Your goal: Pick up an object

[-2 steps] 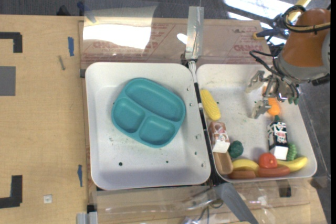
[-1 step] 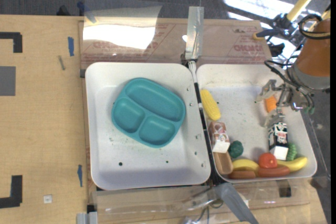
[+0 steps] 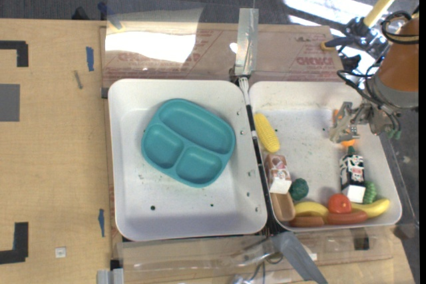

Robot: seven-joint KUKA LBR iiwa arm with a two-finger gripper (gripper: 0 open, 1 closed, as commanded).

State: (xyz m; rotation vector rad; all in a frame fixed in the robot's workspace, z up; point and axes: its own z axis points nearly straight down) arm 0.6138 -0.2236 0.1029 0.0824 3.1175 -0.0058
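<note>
The gripper [image 3: 345, 122] hangs over the right bin [image 3: 313, 118], well apart from the toy food: corn [image 3: 267, 132], banana [image 3: 373, 208], tomato [image 3: 339, 203]. I cannot tell the jaws' state. The pile is crowded, so a descent risks nudging neighbours or missing entirely.

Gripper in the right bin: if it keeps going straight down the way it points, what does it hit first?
Probably bare bin floor. The gripper hangs over an open patch of the right bin, with the black-and-white carton lying just nearer the camera. Depth is hard to judge here.
</note>
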